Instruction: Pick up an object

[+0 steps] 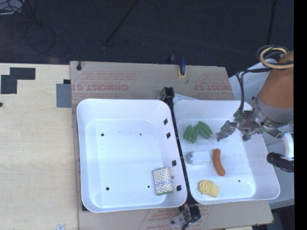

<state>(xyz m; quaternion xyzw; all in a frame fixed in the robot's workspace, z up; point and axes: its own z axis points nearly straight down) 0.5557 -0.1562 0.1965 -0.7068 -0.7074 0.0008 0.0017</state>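
Note:
The right bin (261, 186) holds a green pea-pod cluster (196, 131), an orange-red sausage (218, 162), a yellow corn piece (208, 188) and a small clear block (195, 157). A patterned little box (163, 180) lies in the left bin (96, 128), near its front right corner. My gripper (236, 131) hovers over the right bin's back right part, to the right of the pea pods and above the sausage. Its fingers are spread apart and open, with nothing between them.
A black clamp strip (171, 128) runs along the divide between the two bins. Both bins rest on a cardboard sheet (124, 83). Cables (271, 56) loop above the arm at the right. A pale wooden bench top (33, 152) lies to the left.

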